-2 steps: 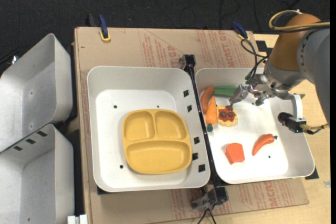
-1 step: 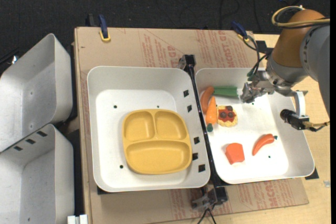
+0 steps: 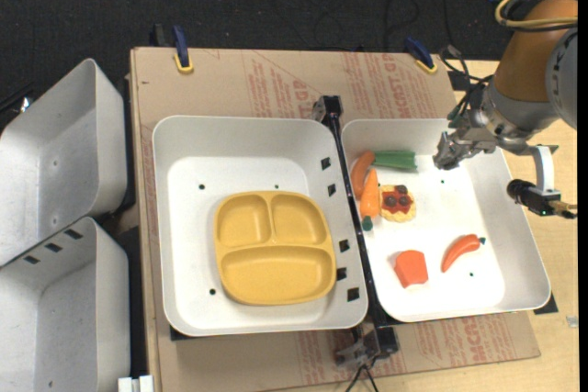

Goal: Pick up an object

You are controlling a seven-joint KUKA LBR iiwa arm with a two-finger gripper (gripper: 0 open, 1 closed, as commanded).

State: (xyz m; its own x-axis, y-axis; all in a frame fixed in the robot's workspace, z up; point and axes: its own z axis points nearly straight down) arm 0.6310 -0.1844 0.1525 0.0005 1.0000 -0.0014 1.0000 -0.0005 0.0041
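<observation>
Camera view: pincer [image 3: 447, 154], aperture impossible to tell, hangs over the right bin [image 3: 514, 225] near the green bean [image 3: 395, 160]; likely light, rigid plastic, best pinched across its narrow middle.

The right bin [image 3: 514, 271] lies just right of the left bin [image 3: 175, 197], which holds a divided tray [image 3: 274, 246], while the right bin holds a carrot [image 3: 367, 188] at its left wall, a tart [image 3: 397, 203] beside it, a pepper [image 3: 459, 251] farther right.
</observation>
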